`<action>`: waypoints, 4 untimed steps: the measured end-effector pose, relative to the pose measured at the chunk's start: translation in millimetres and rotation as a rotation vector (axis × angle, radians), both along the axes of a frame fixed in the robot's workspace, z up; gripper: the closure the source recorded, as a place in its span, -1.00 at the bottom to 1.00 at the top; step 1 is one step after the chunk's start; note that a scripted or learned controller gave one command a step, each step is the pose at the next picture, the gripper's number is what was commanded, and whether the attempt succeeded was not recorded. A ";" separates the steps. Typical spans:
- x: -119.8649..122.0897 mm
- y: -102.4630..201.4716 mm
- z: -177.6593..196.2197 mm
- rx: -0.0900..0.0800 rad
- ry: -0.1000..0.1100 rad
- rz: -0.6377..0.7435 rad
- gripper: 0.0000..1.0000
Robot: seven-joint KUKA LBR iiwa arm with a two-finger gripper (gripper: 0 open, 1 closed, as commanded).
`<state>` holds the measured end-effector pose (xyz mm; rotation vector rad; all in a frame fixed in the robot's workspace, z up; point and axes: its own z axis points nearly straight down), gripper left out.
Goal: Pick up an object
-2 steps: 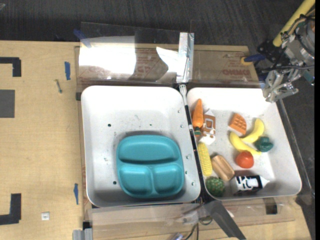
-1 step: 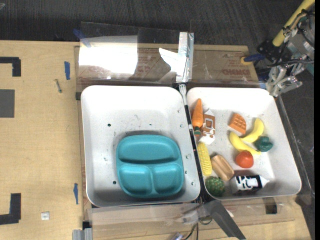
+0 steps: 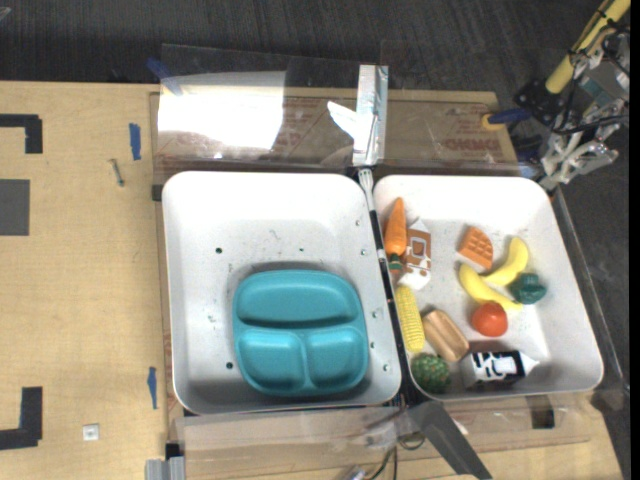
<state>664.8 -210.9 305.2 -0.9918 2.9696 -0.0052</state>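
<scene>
camera view, looking down on the bench (image 3: 70, 268): two white bins sit side by side, touching along a central divider. the left bin (image 3: 190, 228) holds a teal tray (image 3: 298, 331) with three compartments, lying in the bin's near half.

all places below are given relative to the banana (image 3: 492, 280), which lies curved in the right bin (image 3: 570, 338):
- waffle (image 3: 476, 247) — orange, just up-left of the banana, near touching.
- green piece (image 3: 529, 289) — just right of the banana's lower curve, touching or nearly so; what it is cannot be made out.
- tomato (image 3: 489, 319) — directly below the banana, touching it.
- carton (image 3: 497, 365) — black and white, lying on its side, below the tomato, near the bin's front wall.
- bread roll (image 3: 445, 334) — brown, down-left of the banana.
- broccoli (image 3: 431, 370) — further down-left, at the front wall.
- corn (image 3: 409, 317) — left of the banana, lying along the divider.
- box (image 3: 416, 252) — small, white and brown, left of the banana, above the corn.
- carrot (image 3: 396, 228) — up-left, against the divider, just beside the box.

arm hardware with yellow cabling (image 3: 588, 68) stands well up-right of the banana, outside the bin at the frame's top right corner. finger state: cannot tell — the parts there are too cluttered to read. nothing from the bins is seen at that hardware; all objects rest in the right bin.
</scene>
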 end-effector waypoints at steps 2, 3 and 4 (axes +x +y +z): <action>3.2 1.7 -1.3 -0.001 0.003 0.169 1.00; 3.6 5.1 -9.0 -0.001 0.004 0.273 1.00; 3.0 19.6 -5.7 -0.002 0.005 0.380 1.00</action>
